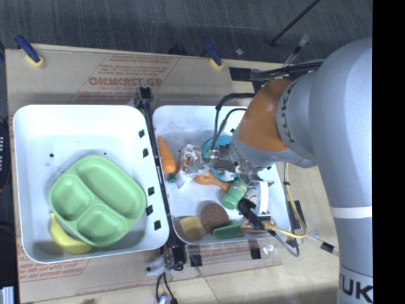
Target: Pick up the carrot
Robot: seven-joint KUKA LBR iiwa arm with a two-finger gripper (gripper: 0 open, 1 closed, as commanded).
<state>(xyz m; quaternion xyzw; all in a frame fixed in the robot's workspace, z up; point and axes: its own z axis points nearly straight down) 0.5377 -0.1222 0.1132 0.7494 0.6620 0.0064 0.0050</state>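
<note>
The carrot (pixel 167 156) lies left of the pincer (pixel 223 170) (its opening I cannot tell), long axis running along the right bin's (pixel 190 113) left wall.

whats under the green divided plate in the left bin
A yellow object sticks out from beneath the green divided plate at its lower left edge, resting on the floor of the left bin. The plate covers most of it, so its full shape can't be made out.
</note>
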